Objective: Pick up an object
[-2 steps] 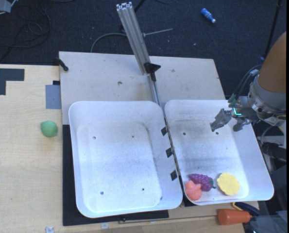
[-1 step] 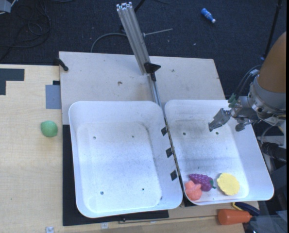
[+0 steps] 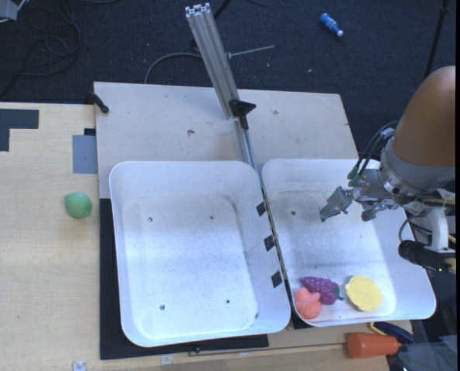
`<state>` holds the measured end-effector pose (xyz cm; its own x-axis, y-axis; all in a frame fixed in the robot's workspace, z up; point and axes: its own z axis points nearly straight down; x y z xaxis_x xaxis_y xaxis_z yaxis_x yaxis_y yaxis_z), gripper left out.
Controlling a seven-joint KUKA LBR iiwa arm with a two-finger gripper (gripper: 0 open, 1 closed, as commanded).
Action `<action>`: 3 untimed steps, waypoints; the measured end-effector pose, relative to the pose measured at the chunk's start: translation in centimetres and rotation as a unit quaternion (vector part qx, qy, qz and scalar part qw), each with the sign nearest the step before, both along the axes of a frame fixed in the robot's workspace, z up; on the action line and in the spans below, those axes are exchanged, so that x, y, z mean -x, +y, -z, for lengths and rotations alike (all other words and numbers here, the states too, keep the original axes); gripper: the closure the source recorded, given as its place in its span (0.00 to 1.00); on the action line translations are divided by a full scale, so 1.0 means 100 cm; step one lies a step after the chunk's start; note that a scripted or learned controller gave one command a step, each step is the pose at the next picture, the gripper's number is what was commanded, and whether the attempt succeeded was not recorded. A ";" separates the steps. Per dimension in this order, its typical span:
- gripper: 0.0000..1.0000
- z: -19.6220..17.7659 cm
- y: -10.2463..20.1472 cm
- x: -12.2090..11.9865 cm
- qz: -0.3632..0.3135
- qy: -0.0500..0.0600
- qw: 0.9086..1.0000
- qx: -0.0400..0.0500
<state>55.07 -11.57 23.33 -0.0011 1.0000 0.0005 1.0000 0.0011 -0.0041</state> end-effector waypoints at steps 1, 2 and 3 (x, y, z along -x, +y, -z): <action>0.00 0.050 -0.005 0.009 0.001 0.001 1.000 0.000; 0.00 0.108 -0.004 0.002 0.000 0.001 1.000 0.000; 1.00 0.096 -0.005 0.001 0.002 -0.002 1.000 0.000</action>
<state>54.99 -12.08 13.78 0.0020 1.0000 0.0000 1.0000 -0.0020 -0.0009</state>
